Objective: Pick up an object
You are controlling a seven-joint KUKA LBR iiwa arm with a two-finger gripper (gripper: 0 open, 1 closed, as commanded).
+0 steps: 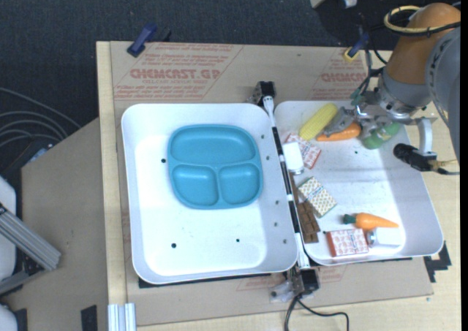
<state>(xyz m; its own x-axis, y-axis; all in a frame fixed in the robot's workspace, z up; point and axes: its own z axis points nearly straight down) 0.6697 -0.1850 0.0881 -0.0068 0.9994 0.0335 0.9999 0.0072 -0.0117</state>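
Two white bins sit side by side on the surface (219, 66), seen from the one camera above. The left bin (146, 176) carries a blue divided plate (215, 165) near its middle. The right bin (409, 198) holds the small things, and the arm (417, 59) comes in over its 1 o'clock corner, the orange band uppermost.

The pincer (363, 119) is low over the far end of the right bin. Whether its fingers are spread or closed cannot be told from this angle, and nothing can be seen clearly held between them. A carrot (342, 133) lies at the pincer's 8 o'clock, its thick end just beside or under the tip; contact cannot be judged. A yellow corn cob (317, 122) lies at the pincer's 9 o'clock, just beyond the carrot, tilted toward the bin's far-left corner. A green object (379, 137) is at the pincer's 4 o'clock, partly covered by the wrist.

Well apart from the pincer, toward 6 o'clock, a second carrot (371, 220) lies near the bin's near edge, with a red and white packet (346, 242) just at its 7 o'clock. A patterned small box (317, 194) lies by the bin's left wall, and a white and red packet (301, 154) lies at that box's 11 o'clock.
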